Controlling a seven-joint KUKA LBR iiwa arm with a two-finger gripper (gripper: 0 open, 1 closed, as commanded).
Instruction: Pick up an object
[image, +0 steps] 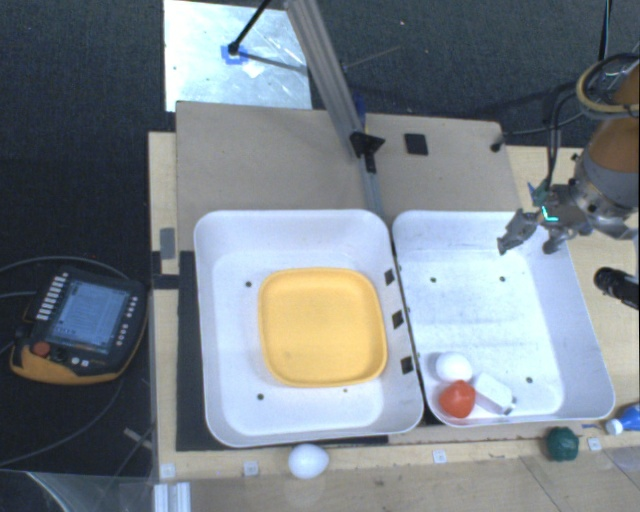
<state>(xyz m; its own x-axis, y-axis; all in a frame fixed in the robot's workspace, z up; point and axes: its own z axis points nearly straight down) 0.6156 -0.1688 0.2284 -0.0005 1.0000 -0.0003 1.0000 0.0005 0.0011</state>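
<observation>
From above, the hand hangs over the far right edge of the right bin, its two fingers spread apart with nothing between them. Well apart from it, in that bin's near left corner, a white ball, a red ball and a small white block lie huddled together. The left bin holds a yellow plate, and a white egg lies on the worktop just before it.

Red ball, white ball touching, right bin's near-left corner.
</observation>
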